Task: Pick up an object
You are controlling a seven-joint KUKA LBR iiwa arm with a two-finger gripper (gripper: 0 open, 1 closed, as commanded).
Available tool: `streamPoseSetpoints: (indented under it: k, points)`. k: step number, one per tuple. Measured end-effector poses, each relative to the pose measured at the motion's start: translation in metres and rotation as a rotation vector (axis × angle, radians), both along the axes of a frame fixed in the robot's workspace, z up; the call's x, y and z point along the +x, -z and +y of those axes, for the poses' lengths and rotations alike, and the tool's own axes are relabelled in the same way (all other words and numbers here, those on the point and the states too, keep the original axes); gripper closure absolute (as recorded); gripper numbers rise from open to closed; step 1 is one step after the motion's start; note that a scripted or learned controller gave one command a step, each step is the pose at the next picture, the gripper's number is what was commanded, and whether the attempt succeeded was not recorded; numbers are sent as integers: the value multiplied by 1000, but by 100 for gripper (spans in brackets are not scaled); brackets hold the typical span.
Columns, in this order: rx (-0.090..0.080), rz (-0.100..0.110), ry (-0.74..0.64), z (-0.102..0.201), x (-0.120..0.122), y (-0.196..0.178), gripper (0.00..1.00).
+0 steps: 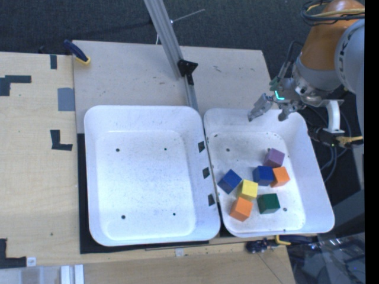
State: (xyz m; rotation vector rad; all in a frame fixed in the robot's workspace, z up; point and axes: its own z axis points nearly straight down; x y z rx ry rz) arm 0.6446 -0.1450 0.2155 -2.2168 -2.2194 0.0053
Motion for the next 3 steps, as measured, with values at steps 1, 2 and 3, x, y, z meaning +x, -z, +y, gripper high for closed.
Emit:
streamPoseSetpoints:
  k: [1,2,3]
  points:
    - [-2,-4,-1,0,1,-3,0]
    - [-1,0,-1,8,-2,44,0]
    - [-1,1,-2,12,6,100,0]
